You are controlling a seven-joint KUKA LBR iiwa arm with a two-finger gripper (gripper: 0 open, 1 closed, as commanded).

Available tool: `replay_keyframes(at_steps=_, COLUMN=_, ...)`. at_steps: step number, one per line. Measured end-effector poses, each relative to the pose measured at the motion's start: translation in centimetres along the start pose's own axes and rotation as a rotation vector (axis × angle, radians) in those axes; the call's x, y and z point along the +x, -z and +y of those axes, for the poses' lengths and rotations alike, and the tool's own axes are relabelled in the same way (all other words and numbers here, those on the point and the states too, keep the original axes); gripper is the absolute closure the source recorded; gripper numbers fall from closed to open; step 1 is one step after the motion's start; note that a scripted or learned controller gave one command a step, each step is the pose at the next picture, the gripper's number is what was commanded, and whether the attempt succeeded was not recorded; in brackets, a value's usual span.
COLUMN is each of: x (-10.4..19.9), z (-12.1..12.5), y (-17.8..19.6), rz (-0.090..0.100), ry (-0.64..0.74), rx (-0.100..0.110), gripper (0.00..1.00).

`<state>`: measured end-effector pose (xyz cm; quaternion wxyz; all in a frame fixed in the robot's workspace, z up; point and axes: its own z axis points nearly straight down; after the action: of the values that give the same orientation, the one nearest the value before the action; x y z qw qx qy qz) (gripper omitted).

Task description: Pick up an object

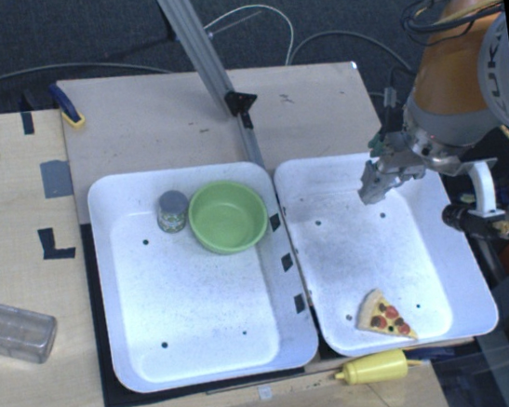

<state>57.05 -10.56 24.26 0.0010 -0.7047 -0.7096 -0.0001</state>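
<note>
While claw (372, 189) hovers: 1 pizza slice (384, 315).

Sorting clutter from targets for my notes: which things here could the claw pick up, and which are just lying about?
For the job:
claw
pizza slice
green bowl
small grey can

Lying about:
yellow bottle
clear plastic container
blue clamp

The gripper (373, 187) hangs over the right bin (338, 261), far from the pizza slice (384, 314) in its near corner.
</note>
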Motion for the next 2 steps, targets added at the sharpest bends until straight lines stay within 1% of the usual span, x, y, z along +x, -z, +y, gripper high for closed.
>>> replay_keyframes(at_steps=1, x=5.7, z=1.8, y=-1.3, rz=0.0, ry=0.0, rx=0.001, gripper=1.0)
replay_keyframes(at_steps=2, x=10.3, z=2.7, y=-2.1, rz=-0.001, ry=-0.001, rx=0.001, gripper=1.0)
